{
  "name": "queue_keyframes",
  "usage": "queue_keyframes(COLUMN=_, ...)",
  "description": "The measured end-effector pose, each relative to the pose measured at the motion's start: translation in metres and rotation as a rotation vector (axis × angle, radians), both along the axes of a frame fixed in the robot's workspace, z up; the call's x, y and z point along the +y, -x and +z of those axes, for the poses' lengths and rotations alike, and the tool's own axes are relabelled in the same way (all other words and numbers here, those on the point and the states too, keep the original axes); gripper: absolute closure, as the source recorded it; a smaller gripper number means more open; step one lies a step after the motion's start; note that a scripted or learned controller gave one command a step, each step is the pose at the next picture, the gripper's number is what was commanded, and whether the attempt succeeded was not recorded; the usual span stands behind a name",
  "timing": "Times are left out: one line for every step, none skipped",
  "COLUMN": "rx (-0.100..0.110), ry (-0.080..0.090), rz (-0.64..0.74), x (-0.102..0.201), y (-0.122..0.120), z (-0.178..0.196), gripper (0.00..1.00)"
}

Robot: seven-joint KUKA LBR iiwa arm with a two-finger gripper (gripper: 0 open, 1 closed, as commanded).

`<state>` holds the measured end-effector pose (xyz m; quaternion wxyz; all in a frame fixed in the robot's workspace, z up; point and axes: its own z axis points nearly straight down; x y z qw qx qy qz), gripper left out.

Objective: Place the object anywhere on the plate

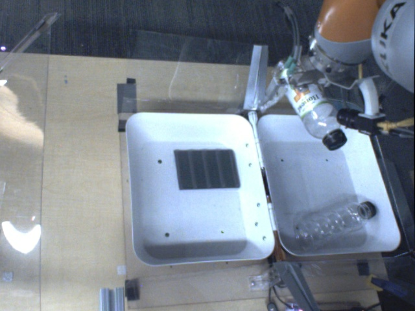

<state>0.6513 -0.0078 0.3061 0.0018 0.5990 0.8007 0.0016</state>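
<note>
A clear plastic bottle (313, 111) with an orange and white label and a black cap hangs tilted over the far edge of the right bin (382, 193), cap pointing down and to the right. My gripper (289, 81) is shut on the bottle's base end, under the orange wrist band. The plate (206, 169), a dark ribbed rectangle, lies flat in the middle of the left bin (146, 193), well left of the gripper.
A second clear bottle (332, 222) with a black cap lies on its side near the front of the right bin. A metal divider post (254, 83) rises between the bins at the back. Cables run beside the arm at the right.
</note>
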Motion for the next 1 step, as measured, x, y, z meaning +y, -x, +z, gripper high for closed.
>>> queue_keyframes(rx=0.0, ry=0.001, rz=0.083, x=-0.058, y=0.0463, z=-0.0562, gripper=1.0)
